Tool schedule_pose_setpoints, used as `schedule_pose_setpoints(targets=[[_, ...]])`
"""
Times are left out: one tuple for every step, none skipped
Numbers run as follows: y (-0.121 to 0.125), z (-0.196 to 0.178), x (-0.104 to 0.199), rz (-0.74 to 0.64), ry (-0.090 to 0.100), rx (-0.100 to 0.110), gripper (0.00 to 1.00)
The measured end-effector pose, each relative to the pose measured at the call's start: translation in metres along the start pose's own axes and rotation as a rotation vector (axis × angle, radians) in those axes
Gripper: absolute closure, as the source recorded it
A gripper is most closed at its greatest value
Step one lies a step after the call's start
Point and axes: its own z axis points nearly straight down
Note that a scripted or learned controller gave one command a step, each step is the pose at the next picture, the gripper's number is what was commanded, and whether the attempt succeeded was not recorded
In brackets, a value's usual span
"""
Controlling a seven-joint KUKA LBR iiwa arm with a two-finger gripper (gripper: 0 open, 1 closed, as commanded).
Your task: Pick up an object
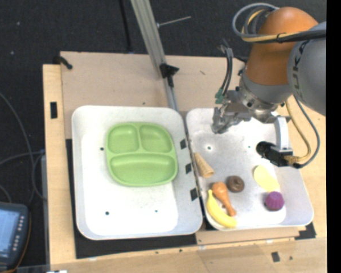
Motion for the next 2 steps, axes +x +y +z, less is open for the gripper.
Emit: schedule_pose_setpoints(targets=[[0.011,0.016,0.053,0.001,0.0,0.003,1.0],[0.019,0.03,0.103,0.001,-0.001,0.001,1.0]])
